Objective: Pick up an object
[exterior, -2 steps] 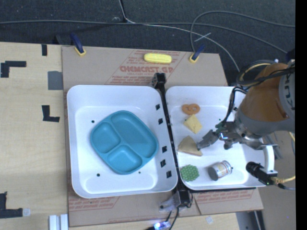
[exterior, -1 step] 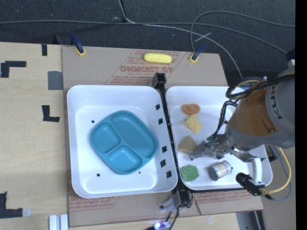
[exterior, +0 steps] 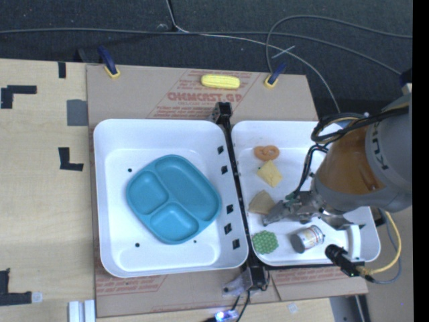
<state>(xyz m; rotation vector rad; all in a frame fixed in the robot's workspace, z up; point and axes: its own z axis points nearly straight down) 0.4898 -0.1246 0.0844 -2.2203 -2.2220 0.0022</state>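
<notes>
A bulky grey metal arm with a broad orange band is seen; dark letters, hardly readable, are printed on it. Thin black cables are looped beside it.

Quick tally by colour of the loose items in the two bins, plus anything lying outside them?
Blue: 1, divided plate
Orange-brown: 1, pretzel-like piece
Yellow: 2, block in the right bin, corn-like piece on the cardboard outside
Tan: 1, wedge
Green: 1, round item
Silver: 1, can
Total: 7

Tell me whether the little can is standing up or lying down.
Lying down. The can rests on its side in the right bin, its round end facing the camera.
</notes>
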